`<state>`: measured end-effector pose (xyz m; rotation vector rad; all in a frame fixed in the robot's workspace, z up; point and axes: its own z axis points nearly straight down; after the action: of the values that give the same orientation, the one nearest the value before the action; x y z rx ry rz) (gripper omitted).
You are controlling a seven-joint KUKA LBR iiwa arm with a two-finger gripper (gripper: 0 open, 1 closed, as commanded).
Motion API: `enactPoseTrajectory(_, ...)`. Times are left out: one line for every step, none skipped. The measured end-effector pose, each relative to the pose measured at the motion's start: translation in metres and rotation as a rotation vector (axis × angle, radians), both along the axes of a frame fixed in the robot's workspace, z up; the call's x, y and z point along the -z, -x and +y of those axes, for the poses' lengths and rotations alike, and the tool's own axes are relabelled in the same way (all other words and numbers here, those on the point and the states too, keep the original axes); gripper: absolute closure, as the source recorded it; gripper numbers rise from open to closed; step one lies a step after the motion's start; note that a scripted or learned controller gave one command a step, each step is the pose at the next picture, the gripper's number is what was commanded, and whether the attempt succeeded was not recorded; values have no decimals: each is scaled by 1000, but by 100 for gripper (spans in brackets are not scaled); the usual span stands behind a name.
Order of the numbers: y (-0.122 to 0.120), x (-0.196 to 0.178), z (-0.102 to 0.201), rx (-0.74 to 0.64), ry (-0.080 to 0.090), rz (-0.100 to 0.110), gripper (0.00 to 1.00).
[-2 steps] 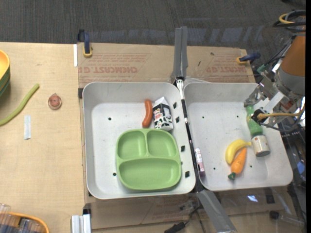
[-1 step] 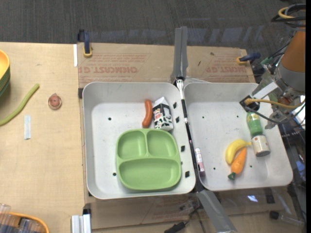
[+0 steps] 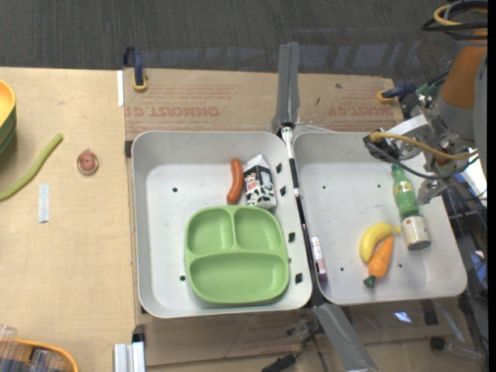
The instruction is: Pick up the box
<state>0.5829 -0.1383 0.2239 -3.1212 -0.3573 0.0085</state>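
The box (image 3: 260, 183) is a small black-and-white carton. It stands in the left bin (image 3: 155, 231) near its back right corner, just behind the green plate (image 3: 235, 254) and beside a reddish sausage (image 3: 235, 181). My gripper (image 3: 428, 186) hangs over the right bin (image 3: 341, 208) near its far right side, close to a green bottle (image 3: 403, 194). It is about a bin's width to the right of the box and nothing shows in its grasp.
In the right bin lie a banana (image 3: 373, 239), a carrot (image 3: 380, 259) and a small jar (image 3: 416, 232). A raised divider (image 3: 298, 208) separates the two bins. Cables (image 3: 403, 147) trail from the wrist. The wooden table on the left holds a green bean (image 3: 31, 167).
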Motion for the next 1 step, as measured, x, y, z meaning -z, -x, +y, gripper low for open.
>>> enactPoseTrajectory(0,-7,0,-5,1,5,100)
